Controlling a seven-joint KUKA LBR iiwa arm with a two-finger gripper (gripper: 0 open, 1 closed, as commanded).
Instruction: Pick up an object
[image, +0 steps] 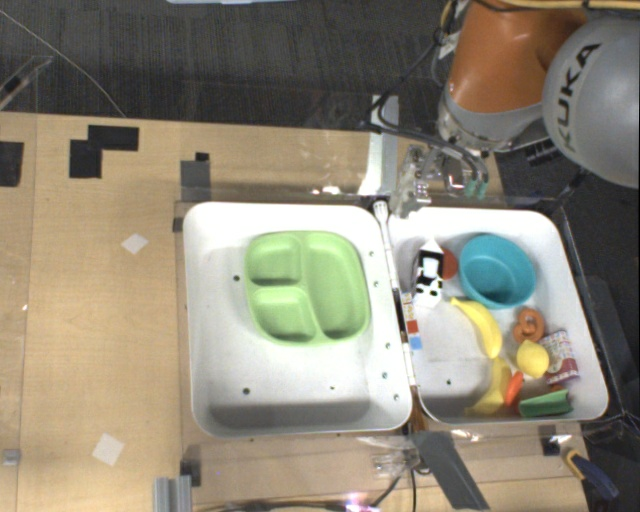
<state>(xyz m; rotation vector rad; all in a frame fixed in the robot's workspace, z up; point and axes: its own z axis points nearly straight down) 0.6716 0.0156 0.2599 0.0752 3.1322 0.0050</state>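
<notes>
**Poised at the far rim of the right bin, nothing in my grasp**

My gripper (447, 180) hangs above the far edge of the right bin (575, 262), near the corner where it meets the left bin (205, 300). The fingers (470, 183) are small and blurred against the bench (90, 300) and the cables, so I cannot tell whether they are spread or closed; no object shows between them.

Below me in the right bin sits a teal bowl (496, 270), upright, with a black-and-white toy (429, 274) just to its left. A banana (482, 325) lies in front of the bowl, curving toward the near side. Beside it are a small brown ring-shaped piece (529, 324), a yellow lemon (532, 358), and a can (561, 358) lying against the right wall. At the near wall a green block (545, 403) rests next to an orange carrot-like piece (514, 388).

The left bin holds a green divided plate (305, 286) with three compartments, lying flat near its middle.
</notes>
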